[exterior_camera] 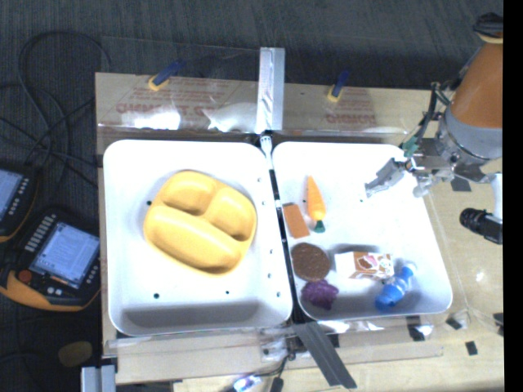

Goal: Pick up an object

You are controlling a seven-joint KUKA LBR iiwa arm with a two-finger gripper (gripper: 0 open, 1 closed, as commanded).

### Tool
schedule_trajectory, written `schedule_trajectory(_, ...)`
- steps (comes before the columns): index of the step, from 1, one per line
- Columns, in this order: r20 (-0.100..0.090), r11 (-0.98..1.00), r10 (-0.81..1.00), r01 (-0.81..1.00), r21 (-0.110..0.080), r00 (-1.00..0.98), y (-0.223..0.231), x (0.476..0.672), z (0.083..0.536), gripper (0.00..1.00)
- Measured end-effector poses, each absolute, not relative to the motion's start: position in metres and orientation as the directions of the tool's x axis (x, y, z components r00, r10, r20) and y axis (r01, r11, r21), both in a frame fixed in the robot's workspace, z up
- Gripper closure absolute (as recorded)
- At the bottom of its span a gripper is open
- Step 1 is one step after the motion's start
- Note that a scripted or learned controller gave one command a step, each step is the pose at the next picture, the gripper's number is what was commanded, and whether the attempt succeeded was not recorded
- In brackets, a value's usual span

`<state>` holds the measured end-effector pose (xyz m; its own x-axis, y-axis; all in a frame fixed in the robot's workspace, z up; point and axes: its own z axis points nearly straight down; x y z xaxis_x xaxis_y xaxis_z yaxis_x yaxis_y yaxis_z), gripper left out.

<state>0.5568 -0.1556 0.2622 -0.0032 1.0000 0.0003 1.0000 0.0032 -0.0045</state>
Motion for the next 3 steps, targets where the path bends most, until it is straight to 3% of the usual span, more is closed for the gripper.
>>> schedule_trajectory(1, 0.002, 0.104, 0.995, 0.995, -0.005, -0.104, -0.110, 0.614, 0.123, 0.00)
schedule_trajectory(2, 0.001, -0.453, 0.892, 0.892, 0.008, 0.453, -0.102, 0.607, 0.088, 0.00)
schedule_trajectory(3, 0.000, -0.451, 0.892, 0.892, 0.005, 0.451, -0.101, 0.608, 0.095, 1.00)
